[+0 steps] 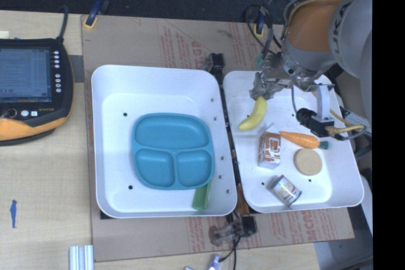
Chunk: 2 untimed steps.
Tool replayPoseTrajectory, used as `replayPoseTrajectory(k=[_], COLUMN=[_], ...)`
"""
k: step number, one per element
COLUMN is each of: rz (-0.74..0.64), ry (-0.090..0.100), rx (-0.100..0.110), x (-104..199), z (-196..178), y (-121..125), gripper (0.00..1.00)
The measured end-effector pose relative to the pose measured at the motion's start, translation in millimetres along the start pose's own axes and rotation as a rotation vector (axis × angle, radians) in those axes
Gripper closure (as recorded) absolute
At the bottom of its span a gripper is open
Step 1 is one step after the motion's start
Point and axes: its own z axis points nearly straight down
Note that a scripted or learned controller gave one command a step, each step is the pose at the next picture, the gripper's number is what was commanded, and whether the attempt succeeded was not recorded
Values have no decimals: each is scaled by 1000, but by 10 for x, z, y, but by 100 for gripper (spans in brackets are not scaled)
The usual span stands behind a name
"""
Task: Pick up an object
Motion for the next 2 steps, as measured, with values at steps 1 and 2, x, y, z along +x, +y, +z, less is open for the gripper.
replayPoseTrajectory(k=[1,2], rz=[0,-2], ry=[1,-1], rx=[4,4], x=[174,588], z=[-233,-238], y=[-214,-512], gripper=[100,100])
